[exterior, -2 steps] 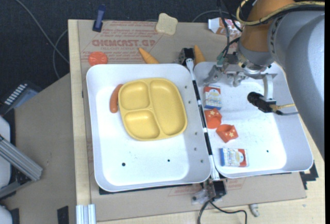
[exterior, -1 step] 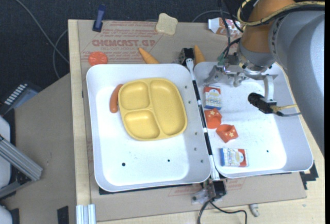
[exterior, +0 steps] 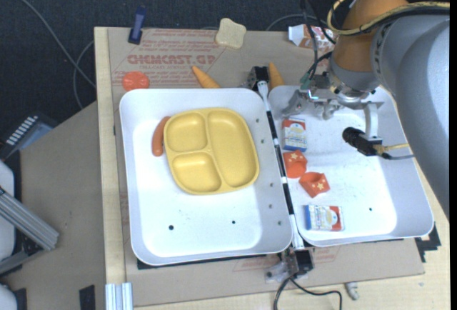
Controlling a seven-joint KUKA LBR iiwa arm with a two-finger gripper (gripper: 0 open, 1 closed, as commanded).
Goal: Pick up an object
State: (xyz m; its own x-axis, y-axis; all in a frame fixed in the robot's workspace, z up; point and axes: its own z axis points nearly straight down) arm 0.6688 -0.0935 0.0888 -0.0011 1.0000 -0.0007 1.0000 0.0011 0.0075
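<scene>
- Looking down from the camera view, the two white bins are seen side by side on the bench: the left bin (exterior: 143, 223) carries a yellow divided plate (exterior: 211, 150) with a sausage (exterior: 158, 137) lying just beside its left edge.
- In the right bin (exterior: 385, 208) four small things are found near the left wall: a small milk carton (exterior: 294, 134) at the top, an orange block (exterior: 295, 162) below it, an orange-red die-like block (exterior: 315, 183) just beside that, and a flat printed packet (exterior: 323, 216) lowest.
- The end effector (exterior: 330, 103) is seen at the upper part of the right bin, near the milk carton; whether it is open or closed cannot be told, and nothing is seen between its parts.
- The approach is judged to be the step in hand. The milk carton, being nearest, would best be taken by a straight descent centred over it, with the bin wall kept clear.
</scene>
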